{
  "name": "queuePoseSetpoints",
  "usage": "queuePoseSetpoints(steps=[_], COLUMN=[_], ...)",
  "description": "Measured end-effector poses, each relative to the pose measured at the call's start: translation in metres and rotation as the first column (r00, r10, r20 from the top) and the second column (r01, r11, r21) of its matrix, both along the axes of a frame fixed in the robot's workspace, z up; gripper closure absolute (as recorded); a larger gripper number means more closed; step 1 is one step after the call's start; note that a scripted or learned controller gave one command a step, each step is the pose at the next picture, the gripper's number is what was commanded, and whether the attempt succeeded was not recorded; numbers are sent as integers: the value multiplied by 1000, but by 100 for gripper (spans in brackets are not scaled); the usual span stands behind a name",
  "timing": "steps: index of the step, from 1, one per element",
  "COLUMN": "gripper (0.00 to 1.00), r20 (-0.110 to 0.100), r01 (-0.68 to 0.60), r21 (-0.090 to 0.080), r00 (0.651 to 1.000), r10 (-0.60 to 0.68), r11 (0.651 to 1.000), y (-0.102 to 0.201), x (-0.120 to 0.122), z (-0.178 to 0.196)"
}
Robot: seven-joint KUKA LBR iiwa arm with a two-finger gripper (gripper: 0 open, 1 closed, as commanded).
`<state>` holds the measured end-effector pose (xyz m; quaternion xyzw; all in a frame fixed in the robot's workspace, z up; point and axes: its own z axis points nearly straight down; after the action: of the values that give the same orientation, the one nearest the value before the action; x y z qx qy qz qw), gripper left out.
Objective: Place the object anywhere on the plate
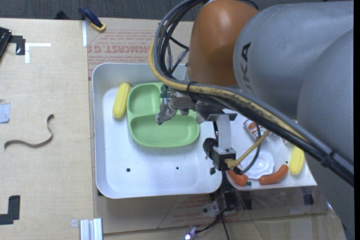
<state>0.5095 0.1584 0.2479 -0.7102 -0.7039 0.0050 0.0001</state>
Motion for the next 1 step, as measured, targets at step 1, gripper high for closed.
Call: queuePoseSetpoints(steps=[1], gripper=[100], r20=[-4], r01=[0], r21=[-4], r00=[1000], r10=[0], r11=[1000], y=[-2], x=[1], z=[7])
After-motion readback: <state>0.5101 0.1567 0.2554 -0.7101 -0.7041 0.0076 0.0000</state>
